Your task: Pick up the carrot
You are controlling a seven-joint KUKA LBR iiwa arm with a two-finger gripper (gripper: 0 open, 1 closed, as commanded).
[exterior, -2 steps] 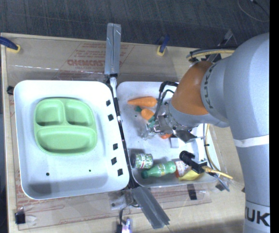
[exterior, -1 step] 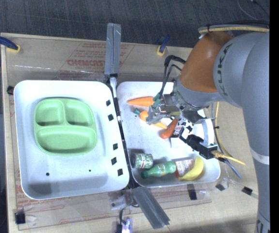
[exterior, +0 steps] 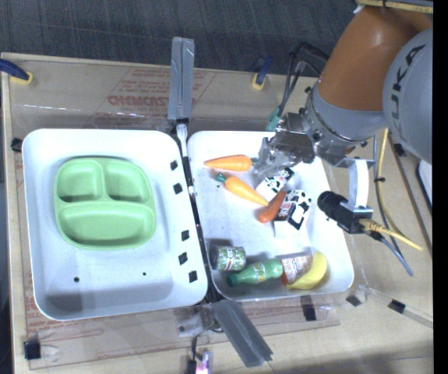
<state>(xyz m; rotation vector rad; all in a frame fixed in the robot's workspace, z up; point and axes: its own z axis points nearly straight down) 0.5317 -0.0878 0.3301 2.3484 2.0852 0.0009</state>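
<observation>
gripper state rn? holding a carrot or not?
Gripper: cannot be told from this view. It sits over the right bin near three carrots; none is visibly held.

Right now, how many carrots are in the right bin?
3. One carrot lies near the bin's top, a second carrot slants below it, and a third carrot sits right of that, by the gripper. More may hide under the arm.
</observation>
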